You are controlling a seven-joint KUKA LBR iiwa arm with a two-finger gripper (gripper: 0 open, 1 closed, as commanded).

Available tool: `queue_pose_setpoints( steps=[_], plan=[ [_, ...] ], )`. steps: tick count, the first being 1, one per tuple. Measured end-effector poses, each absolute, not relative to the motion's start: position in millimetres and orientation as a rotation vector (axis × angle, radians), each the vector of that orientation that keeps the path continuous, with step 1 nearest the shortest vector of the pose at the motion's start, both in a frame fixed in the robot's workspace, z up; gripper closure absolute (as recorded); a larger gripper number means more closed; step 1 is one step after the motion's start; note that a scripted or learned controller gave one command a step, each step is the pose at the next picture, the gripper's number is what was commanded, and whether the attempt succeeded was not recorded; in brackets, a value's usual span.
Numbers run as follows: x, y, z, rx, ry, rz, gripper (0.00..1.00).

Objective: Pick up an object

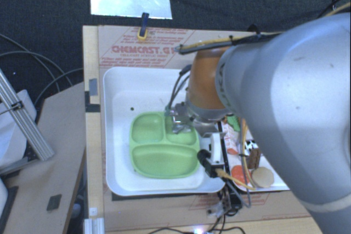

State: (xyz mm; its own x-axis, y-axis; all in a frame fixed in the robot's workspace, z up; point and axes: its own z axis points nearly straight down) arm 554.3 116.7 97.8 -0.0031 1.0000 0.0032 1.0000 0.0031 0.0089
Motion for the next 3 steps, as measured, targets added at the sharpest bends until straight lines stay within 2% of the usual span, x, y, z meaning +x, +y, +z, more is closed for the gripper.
queue_pose_setpoints(
  steps=[1,2,3],
  plan=[
    [611.5,208.4,346.3,2.204,2.226,0.032,1.00],
    [599.0,224.6,110.0,2.220,2.226,-0.005,1.00],
    [653.2,191.9,84.2,2.221,2.218,0.006,1.00]
  ],
)
